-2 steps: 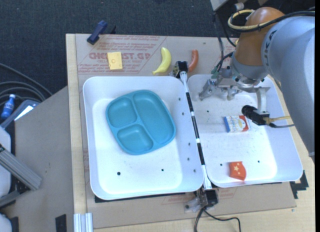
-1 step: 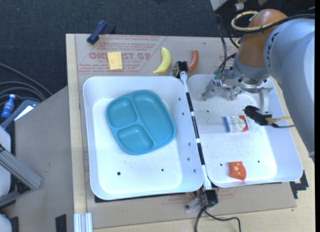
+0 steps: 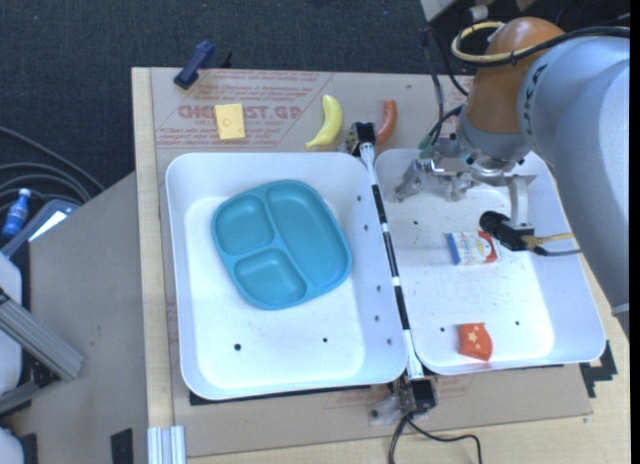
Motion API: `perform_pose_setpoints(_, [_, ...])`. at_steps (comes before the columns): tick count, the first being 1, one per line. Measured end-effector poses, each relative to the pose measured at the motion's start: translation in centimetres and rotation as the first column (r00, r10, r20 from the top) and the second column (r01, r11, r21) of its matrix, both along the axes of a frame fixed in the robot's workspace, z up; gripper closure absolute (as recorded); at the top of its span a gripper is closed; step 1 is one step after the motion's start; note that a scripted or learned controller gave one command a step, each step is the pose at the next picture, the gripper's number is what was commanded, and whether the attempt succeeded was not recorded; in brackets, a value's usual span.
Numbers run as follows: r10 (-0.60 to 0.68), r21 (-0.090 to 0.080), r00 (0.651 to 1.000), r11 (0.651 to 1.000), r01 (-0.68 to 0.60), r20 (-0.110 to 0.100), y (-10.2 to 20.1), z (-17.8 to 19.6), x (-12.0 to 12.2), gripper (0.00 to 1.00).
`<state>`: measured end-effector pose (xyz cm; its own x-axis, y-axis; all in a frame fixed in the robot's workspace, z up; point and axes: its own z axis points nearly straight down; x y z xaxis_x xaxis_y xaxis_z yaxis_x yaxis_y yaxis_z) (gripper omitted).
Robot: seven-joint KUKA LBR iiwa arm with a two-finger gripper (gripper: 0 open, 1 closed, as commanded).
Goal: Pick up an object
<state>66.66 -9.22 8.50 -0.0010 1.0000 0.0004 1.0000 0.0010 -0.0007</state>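
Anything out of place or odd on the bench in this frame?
Yes. A yellow plastic banana, an orange-red toy sausage and a small yellow square block lie on the brown board behind the bins, outside both. Inside the left white bin the blue divided plate sits askew to the walls.

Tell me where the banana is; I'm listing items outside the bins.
The banana lies on the cardboard behind the left bin, near its far right corner, between a yellow square tag and an orange-red sausage-shaped toy.

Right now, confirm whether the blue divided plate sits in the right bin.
No. The blue divided plate lies in the left bin; the right bin holds small items.
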Motion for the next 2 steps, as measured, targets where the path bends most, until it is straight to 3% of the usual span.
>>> perform_pose_setpoints(1, [-0.002, -0.001, 1.0, 1.0, 0.002, 0.001, -1.1, 0.0, 0.0, 0.0])
perform_pose_setpoints(2, [-0.002, 0.0, 1.0, 1.0, 0.002, -0.002, -1.8, 0.0, -3.1, 0.0])
